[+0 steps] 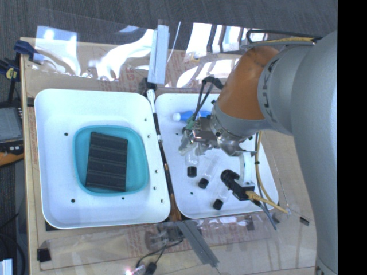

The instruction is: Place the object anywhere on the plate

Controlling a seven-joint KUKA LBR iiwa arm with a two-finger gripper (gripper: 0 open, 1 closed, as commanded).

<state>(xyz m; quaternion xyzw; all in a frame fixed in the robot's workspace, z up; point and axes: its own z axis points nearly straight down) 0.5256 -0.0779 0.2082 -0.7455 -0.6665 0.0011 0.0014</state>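
A teal plate (137,179) lies in the middle of the left bin (51,153). A dark grey ribbed block (107,161) rests flat on the plate. My gripper (192,144) hangs low over the upper left part of the right bin (178,193), well to the right of the plate. A small blue and white object (182,117) lies just above the gripper, near the bin's back left corner. Two small black pieces (203,183) (218,204) sit on the bin floor below the gripper. I see nothing held in it.
The grey arm with its orange band (246,90) covers the right side of the right bin. A rim (160,153) divides the two bins. A clear panel (159,53) stands behind them.
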